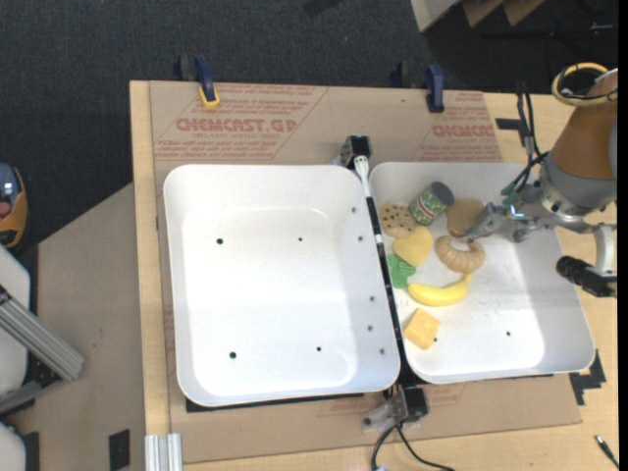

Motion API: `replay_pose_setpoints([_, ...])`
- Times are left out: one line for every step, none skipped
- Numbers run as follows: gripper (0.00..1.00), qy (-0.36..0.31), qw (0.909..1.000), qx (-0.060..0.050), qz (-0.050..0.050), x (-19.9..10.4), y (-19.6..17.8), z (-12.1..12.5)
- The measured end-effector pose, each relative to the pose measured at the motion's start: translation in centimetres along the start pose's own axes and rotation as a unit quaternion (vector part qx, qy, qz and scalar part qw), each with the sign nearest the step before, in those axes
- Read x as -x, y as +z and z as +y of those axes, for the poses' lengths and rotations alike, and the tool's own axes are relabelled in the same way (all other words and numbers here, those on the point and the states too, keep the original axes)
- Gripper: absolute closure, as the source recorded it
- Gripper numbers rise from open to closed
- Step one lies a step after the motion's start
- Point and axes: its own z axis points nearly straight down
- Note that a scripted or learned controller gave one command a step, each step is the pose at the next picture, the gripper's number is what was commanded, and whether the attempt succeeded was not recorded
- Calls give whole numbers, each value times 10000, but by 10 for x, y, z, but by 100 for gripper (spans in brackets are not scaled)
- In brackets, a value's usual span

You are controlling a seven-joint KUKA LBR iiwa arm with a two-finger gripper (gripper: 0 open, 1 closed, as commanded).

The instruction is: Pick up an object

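Note:
The right bin (530, 351) holds a cluster of toy foods at its left side: a speckled cookie (395, 220), a small green-labelled can (429, 204), a tan roll (461, 214), a curved brown pastry (459, 256), a yellow piece (414, 247), a green piece (401, 271), a banana (439, 291) and a yellow cheese block (422, 329). My gripper (480, 228) reaches in from the right, low over the bin. Its tip is right beside the tan roll and just above the pastry. No object is visibly held.
The left bin (196, 263) lies beside the right one, with a black divider strip (378, 253) between them. Blue clamps (205, 78) hold the cardboard base at the back. The arm's orange-banded body (584, 145) and cables stand over the right bin's far right corner.

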Motion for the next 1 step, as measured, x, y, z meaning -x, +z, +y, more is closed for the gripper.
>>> replay_pose_setpoints([0,-46,10000,26,-43,-89,2,36])
